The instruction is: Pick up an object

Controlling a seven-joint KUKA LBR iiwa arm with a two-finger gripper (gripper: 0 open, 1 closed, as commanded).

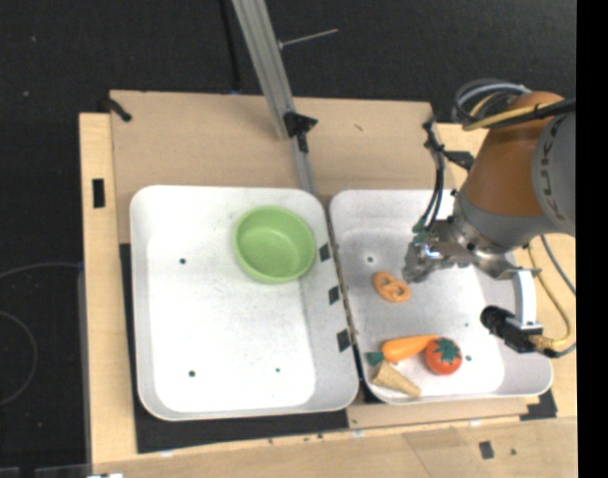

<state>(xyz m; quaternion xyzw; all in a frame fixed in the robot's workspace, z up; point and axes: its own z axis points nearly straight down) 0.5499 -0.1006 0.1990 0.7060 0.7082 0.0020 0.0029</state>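
Nearest the camera, along the lower edge of the right bin, lie three small things close together: a pale wedge-shaped piece at the lower left corner; an orange carrot just above it, lying crosswise; a red tomato with a green top just beside the carrot's right end. A black and white fitting sits at this bin's right rim, with cables trailing off it.

Further up the same bin, a small orange-brown pretzel lies flat on the white floor, apart from the other three. The end effector hangs just above and to the right of the pretzel (very near it, though whether they touch cannot be told); whether its tips are apart or together cannot be told either, and nothing is seen between them. The grey arm with its orange band reaches in from the right.

The left bin holds a green bowl, upright, in its upper right part. Both bins rest on a tan table; a metal rail slants away beyond them.
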